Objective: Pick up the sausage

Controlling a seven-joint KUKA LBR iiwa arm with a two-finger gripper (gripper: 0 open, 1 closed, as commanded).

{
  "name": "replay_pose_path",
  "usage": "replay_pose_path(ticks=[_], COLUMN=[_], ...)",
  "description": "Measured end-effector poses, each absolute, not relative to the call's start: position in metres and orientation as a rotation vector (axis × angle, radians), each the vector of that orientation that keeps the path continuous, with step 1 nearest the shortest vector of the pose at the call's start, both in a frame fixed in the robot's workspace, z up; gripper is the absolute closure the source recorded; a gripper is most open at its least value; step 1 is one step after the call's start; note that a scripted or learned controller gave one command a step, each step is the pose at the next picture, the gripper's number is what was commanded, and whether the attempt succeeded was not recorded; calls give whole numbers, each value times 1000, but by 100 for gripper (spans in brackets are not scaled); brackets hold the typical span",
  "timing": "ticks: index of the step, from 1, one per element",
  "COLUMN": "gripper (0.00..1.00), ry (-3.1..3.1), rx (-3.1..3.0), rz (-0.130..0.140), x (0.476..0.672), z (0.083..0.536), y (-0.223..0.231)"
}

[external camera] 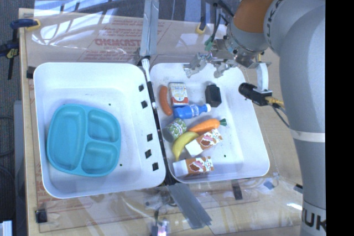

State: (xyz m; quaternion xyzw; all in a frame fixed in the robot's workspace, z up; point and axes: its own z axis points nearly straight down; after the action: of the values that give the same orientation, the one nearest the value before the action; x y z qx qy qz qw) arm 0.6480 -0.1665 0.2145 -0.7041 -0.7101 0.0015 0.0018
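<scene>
Tray (83, 140): blue, 3 compartments, in the bin left of the sausage's bin.
Sausage (165, 99): near its bin's left wall, touching the small carton (177, 93) on its right.
Handling: likely light, smooth, rounded; grip mid-length, across its width.
Gripper (207, 66): up-right of the sausage, fingers spread, pinching nothing.

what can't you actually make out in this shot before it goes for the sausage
- Gripper, camera view: fingers too small and blurred against the bin wall to read.
- Sausage: its right side is hidden by the small carton.
- Carton labels: print too small to read.
- Green item: partly covered by the banana; identity unclear.
</scene>
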Motion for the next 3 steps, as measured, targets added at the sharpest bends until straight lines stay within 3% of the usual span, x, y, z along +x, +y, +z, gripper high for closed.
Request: replay_pose_path(ticks=[1,2,3], gripper=[100,0,0], ry=[-2235,-2236,-2417], rx=[-2200,-2199,-2006], rz=[7,8,2], x=[649,649,657], z=[224,224,105], y=[-165,-165,-128])
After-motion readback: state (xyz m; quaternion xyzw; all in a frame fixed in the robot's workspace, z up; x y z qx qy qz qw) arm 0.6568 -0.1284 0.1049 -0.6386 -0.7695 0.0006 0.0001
